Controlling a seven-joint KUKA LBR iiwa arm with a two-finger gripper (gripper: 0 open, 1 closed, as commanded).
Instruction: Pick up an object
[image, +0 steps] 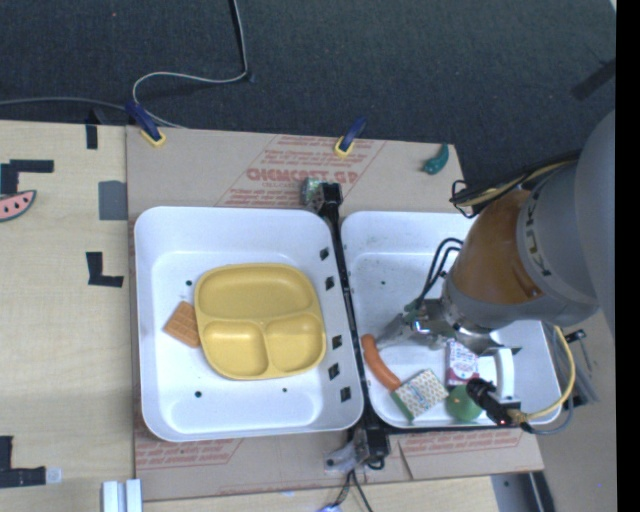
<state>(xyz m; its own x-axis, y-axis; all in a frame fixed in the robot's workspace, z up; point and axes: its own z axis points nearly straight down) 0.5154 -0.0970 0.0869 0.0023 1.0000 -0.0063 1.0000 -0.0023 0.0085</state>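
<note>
the grey arm (545, 250) with its orange band comes in from the right and covers much of the right bin (400, 240), its wrist bent down over that bin's middle. the left bin (160, 300) sits just beside it, the two sharing a dark divider, and both rest on a sheet of brown cardboard (250, 175) laid on the bench. in the left bin a yellow divided tray (260, 320) lies flat near the centre, with a tan waffle-like cracker (182, 324) tucked partly under its left edge. the gripper (415, 322) hangs low over the right bin's floor, just left of the arm's body; whether its jaws are open or closed cannot be told from here, and nothing is seen between them. the loose objects to pick from lie along the near side of the right bin: an orange carrot-like piece (378, 363) lying at a slant near the divider, a pale speckled green-edged block (420, 393) just right of it, a round green object (461, 404) beside that, and a small pink-and-white packet (461, 362) above them, partly under the arm. a small teal object (436, 159) lies on the cardboard's far right corner, well apart from the bins.
</note>
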